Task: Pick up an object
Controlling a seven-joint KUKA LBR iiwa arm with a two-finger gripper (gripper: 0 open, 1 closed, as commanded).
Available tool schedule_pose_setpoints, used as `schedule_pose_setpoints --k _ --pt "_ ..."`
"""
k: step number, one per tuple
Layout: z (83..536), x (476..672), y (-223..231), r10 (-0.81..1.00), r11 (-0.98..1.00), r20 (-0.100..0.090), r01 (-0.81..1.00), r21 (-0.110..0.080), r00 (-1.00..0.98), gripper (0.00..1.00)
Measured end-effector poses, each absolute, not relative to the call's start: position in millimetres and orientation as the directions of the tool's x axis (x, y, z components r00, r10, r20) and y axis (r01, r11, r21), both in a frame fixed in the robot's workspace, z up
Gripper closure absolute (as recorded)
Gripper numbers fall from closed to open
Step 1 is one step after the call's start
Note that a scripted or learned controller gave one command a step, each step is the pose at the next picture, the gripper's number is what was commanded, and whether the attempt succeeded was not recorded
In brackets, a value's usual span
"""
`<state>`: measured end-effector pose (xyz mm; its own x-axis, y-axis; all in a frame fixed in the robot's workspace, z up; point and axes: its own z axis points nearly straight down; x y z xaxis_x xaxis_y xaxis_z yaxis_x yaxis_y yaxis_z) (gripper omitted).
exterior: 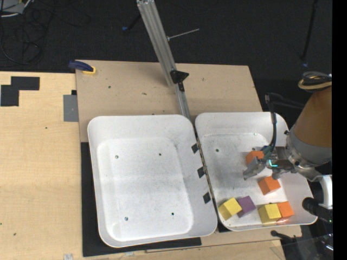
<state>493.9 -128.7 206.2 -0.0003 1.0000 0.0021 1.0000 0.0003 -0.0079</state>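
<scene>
The arm reaches in from the right, and its gripper [259, 166] hangs low inside the right bin [227, 131]. A small orange object [253, 156] lies right at the fingers, partly hidden by them; I cannot tell whether it is gripped. An orange cube [269, 185] sits just below the gripper on the bin floor. Along the bin's near edge lie a yellow cube [230, 207], a purple cube [246, 203], a second yellow cube [269, 213] and another orange cube [285, 209].
The left bin [103, 129] lies beside the right one, with black clips [199, 171] along the shared wall. A slanted aluminium bar [160, 42] rises behind the bins. A blue and yellow clamp [82, 66] sits at the bench's far left corner.
</scene>
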Motion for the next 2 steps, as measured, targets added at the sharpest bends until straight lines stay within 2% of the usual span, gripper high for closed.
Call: schedule_pose_setpoints --k 1,2 --pt "207.9 494.6 -130.0 1.000 -0.004 0.001 1.000 -0.003 0.004 0.00" --pt "162.2 498.8 -125.3 1.000 -0.001 0.002 1.000 -0.008 0.001 0.00"
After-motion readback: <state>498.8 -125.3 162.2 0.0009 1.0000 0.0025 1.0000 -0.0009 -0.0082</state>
